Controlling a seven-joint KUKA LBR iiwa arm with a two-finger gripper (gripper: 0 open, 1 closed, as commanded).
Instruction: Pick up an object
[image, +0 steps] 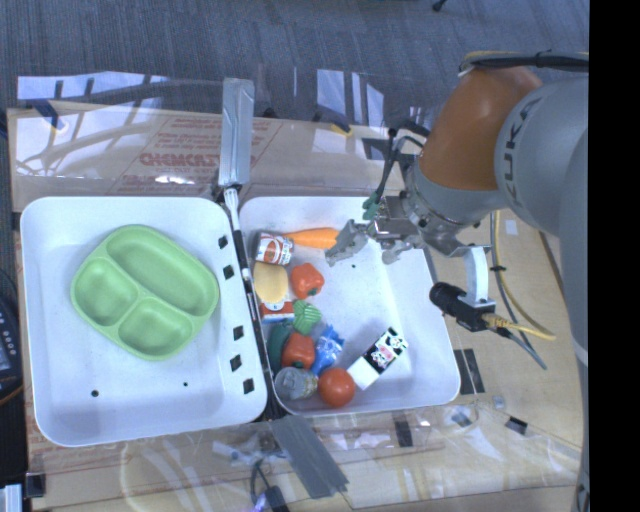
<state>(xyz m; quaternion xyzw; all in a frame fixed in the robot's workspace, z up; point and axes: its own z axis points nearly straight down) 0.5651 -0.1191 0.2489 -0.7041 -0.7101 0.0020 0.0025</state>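
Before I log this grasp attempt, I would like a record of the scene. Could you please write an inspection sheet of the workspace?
Surface: bench with two white bins; left bin, right bin.
Job's things: toy foods piled along the right bin's left side: carrot, small can, red pepper, tomato, cow-patterned milk carton.
Clutter: green divided plate in the left bin.
Grippers: gripper above the right bin's far part, beside the carrot, holding nothing.
Cables: yellow and black cables hanging right of the right bin.
Surroundings: cardboard sheet behind the bins; clear plastic and tape strips at the near edge.
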